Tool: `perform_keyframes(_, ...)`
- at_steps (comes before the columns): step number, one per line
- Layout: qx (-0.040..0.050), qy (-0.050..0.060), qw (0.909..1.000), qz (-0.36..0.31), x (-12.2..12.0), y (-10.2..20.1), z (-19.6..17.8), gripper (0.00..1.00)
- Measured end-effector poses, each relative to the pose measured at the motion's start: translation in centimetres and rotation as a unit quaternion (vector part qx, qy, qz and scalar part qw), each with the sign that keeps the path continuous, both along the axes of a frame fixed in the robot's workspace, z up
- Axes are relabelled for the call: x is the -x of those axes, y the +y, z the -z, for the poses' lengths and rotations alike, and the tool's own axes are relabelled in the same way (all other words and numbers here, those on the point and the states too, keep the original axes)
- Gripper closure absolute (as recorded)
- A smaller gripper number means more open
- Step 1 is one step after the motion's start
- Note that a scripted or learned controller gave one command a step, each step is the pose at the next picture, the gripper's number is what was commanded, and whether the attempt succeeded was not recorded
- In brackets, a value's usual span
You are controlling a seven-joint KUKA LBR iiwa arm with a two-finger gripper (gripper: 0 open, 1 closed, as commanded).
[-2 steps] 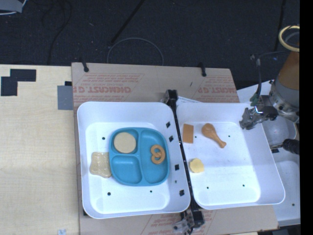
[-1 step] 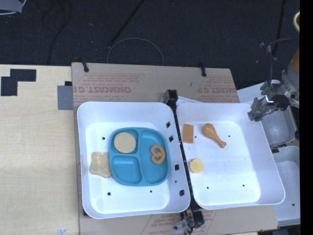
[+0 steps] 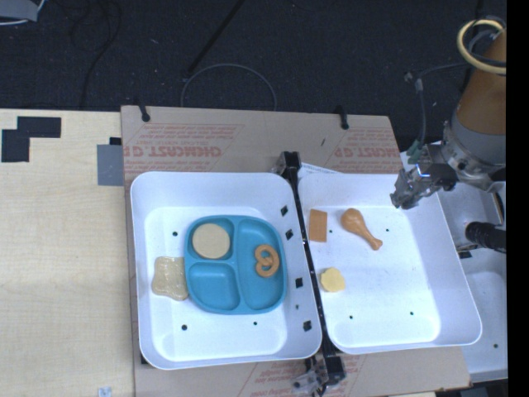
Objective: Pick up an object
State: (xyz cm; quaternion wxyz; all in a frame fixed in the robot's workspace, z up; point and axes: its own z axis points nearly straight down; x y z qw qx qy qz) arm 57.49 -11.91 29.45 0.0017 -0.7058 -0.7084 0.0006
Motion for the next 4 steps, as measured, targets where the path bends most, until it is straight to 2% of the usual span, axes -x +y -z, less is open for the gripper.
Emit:
perform_keyframes(1, 0.0002, 0.001, 1.0, 0.001, 1.1, 3.9, 1.1, 1.0)
perform_keyframes(2, 0.0, 0.001, 1.0, 0.0, 1.2, 8.4, 2.6, 1.0)
perform_keyframes(3, 0.0001, 0.002, 1.0, 0.0, 3.4, 13.6, 4.1, 1.0)
perform_keyframes(4, 0.0004, 0.001, 1.0, 0.0, 4.4, 18.5, 4.3, 1.0)
